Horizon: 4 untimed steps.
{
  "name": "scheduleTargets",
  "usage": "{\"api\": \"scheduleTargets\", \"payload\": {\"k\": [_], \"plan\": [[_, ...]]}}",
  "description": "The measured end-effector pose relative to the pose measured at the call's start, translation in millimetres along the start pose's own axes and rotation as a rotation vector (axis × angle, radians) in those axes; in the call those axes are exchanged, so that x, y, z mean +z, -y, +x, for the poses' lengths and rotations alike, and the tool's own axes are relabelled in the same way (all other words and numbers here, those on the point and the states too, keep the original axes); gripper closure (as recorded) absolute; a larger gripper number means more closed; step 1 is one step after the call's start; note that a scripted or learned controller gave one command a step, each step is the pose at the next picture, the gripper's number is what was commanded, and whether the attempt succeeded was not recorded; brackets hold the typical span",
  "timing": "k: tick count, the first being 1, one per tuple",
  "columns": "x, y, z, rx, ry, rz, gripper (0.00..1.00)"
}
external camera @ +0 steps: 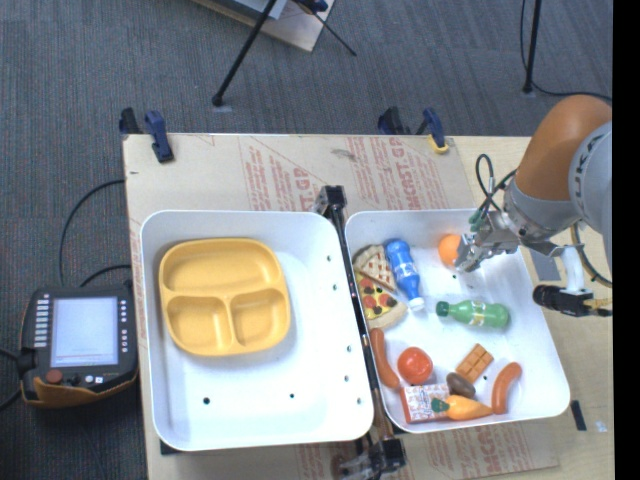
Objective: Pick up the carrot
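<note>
The carrot [462,407] lies at the near edge of the right bin [535,340], a small orange cone with a green tuft at its blunt end. Its long axis runs roughly along that near wall, tuft toward the red-and-white box [424,401] that it touches, tip pointing toward the sausage [505,385] just beside it.

The gripper [472,257] hangs over the far part of the same bin, right next to the orange [450,249]. From there the carrot lies well apart, toward the near wall, past the green bottle [477,314] and the brown chocolate pieces [472,364]. So I'd judge the arm has to cross most of the bin, coming toward the near wall, and turn the claw to close across the carrot's narrow width.

Whether the claw is spread or pressed together I cannot tell; its tips are a small dark tangle against the cables. The carrot is crowded: the box hides part of its tuft end, and a dark chocolate piece [460,385] sits just behind it.
</note>
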<state>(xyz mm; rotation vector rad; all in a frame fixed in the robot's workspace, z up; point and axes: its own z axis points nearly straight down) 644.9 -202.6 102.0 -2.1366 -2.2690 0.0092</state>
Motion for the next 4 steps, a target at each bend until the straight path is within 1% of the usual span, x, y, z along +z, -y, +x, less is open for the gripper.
{"api": "scheduleTargets", "payload": {"k": [1, 2, 3, 4], "plan": [[0, 0, 0, 0.0, 0.0, 0.0, 0.0], [16, -2, -2, 0.243, -0.006, -0.019, 0.0], [10, -2, -2, 0.237, -0.002, -0.015, 1.0], [-98, 1, -1, 0.076, 0.015, -0.026, 1.0]]}}
